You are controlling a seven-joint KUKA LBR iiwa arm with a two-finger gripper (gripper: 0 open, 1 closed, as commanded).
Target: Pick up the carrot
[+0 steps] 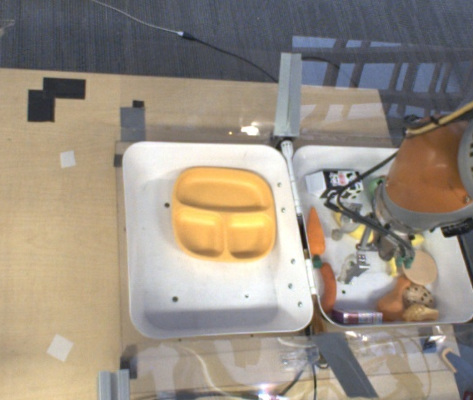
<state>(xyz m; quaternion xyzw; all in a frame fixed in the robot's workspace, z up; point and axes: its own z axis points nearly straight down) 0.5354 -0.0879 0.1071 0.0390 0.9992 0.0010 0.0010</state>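
The carrot (pixel 315 232), orange and slender, lies along the left wall of the right bin (pixel 468 307), pointing roughly up and down the view. My gripper (pixel 356 266) hangs low over the middle of that bin, about a hand's width right of and below the carrot. Nothing is visibly between its fingers. The grey arm with its orange band (pixel 426 182) reaches in from the right and hides part of the bin behind it.
A red-orange sausage-like piece (pixel 327 283) lies just below the carrot. Near the gripper lie a yellow item (pixel 391 248), a tan disc (pixel 422 267), brown bread-like pieces (pixel 405 303) and a purple tube (pixel 358 315). The left bin (pixel 149 248) holds a yellow divided plate (pixel 224 212).
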